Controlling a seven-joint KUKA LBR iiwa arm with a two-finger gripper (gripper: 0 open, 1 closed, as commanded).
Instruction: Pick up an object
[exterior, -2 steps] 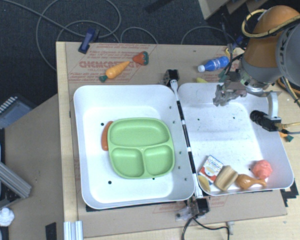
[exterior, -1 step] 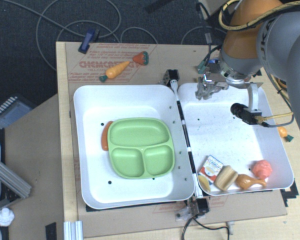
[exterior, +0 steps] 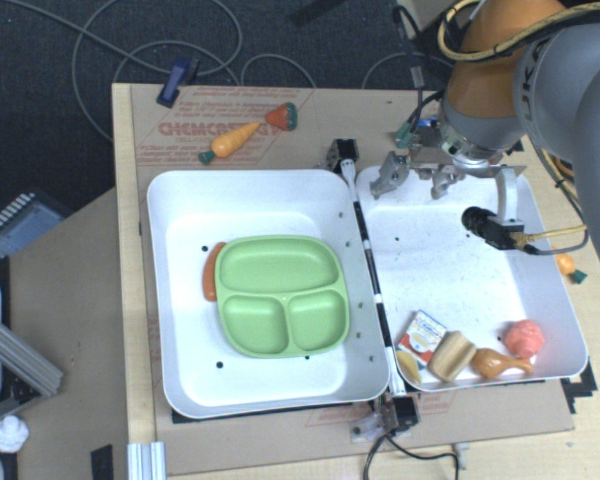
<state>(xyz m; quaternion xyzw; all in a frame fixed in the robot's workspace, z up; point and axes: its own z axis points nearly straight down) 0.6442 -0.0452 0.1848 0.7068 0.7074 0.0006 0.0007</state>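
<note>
At the lower edge of the frame you see the near rims of two white bins, with a cluster of small items in the lower right corner of the right bin (exterior: 540,298): from left to right, a small printed packet (exterior: 421,331), a tan bread-like piece (exterior: 450,356), a curved brown piece (exterior: 495,364) and a pink lump (exterior: 525,337), the first three touching or overlapping one another. Moving back to the left of the frame, the left bin (exterior: 180,298) holds a green divided tray (exterior: 280,293) lying flat at its centre, with an orange-red item (exterior: 210,271) partly tucked under the tray's left edge. Above the left bin, on the cardboard bench top (exterior: 140,268), lies a toy carrot (exterior: 248,133), and a blue clip (exterior: 176,82) sits at the bench's upper left corner. At upper right, the gripper (exterior: 416,175) hangs over the far edge of the right bin; its two fingers stand apart with nothing between them.
</note>
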